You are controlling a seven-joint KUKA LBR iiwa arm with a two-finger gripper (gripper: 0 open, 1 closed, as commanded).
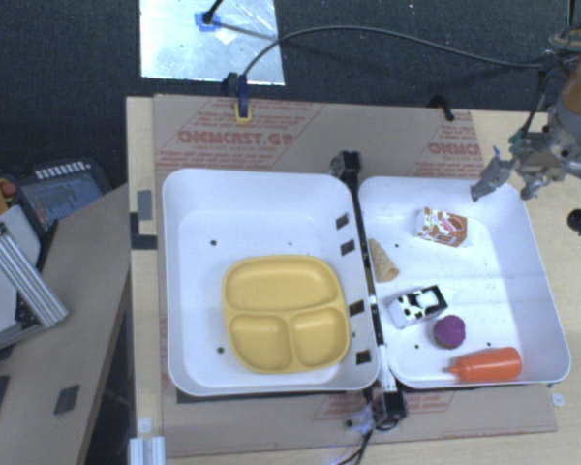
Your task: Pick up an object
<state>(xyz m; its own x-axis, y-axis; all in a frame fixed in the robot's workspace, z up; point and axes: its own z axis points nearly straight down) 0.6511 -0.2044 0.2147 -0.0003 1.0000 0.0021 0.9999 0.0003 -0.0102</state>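
Left bin (189, 211): yellow tray (286, 313); right bin (537, 269): orange bottle (484, 364), purple ball (449, 331)

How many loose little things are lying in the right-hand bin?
5: a red-and-white packet near the back, a cone by the divider, a black-and-white toy, a purple ball, and an orange bottle in front.

Silver sheet (211, 25) on dark floor, top left; grey keypad device (60, 194) at left edge.

Grey arm (573, 124), orange band, grey pincer (508, 180)
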